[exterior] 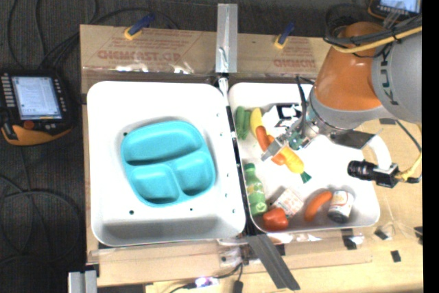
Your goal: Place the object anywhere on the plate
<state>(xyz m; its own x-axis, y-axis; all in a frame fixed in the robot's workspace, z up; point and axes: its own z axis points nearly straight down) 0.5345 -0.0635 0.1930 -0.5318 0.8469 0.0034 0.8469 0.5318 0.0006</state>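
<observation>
Turquoise three-compartment plastic plate [168, 165] in the left white bin [103, 147] bears nothing (placement outstanding); two-finger gripper [291, 147] over yellow-orange toy vegetable [291, 160], jaw state indeterminable.

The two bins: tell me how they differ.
The left bin holds one thing, a turquoise plate with compartments; the right bin holds many small toy foods. The gripper is over the right bin, not the left bin. Both are shallow, white and set side by side.

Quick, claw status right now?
Claw: over the right bin, right by the yellow-orange toy; open or closed cannot be told.
</observation>
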